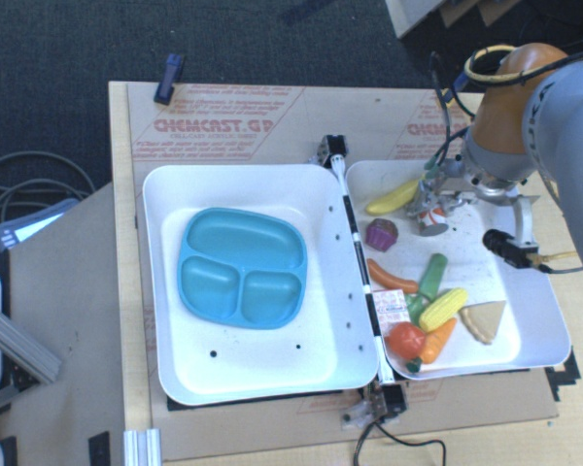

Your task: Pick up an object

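Approach step, by the look of it: gripper [431,214] low in the right bin [549,343], upper right of frame, beside the banana [393,198]. Jaw state impossible to tell. Next: settling squarely over one toy.

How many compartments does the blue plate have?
3. The blue plate in the left bin has one wide compartment across the far side and two smaller ones, near-left and near-right.

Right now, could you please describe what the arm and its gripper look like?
The arm is smooth grey with a rounded orange band above the wrist. Black and yellow cables loop near that band. The gripper is a small metallic grey assembly, with a black part projecting beside it.
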You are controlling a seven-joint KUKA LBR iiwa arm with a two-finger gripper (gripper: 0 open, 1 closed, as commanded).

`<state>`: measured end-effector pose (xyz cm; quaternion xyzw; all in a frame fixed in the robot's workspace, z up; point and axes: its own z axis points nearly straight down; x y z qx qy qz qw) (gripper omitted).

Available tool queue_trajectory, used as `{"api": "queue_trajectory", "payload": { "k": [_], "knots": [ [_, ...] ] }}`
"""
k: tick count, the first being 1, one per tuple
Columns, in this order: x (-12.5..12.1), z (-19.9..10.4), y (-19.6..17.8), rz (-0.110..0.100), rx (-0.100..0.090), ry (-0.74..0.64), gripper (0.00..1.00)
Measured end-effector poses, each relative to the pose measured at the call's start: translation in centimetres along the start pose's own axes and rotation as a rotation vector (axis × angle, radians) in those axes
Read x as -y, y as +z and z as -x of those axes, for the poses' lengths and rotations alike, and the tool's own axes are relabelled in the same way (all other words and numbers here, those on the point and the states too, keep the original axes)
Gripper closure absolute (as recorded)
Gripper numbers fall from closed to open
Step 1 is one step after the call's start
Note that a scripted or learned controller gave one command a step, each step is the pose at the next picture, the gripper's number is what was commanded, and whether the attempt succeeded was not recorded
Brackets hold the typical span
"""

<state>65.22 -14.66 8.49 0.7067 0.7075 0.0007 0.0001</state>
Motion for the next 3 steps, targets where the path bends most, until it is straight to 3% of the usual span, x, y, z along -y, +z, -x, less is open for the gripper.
{"api": "queue_trajectory", "payload": {
  "k": [1, 2, 3],
  "knots": [
    [-1.5, -5.5, -5.7, 0.002, 0.001, 0.000, 1.00],
    [-1.5, -13.5, -10.4, 0.001, 0.000, -0.001, 1.00],
    [0.8, -16.0, -10.0, -0.003, 0.000, 0.000, 1.00]
  ]
}}
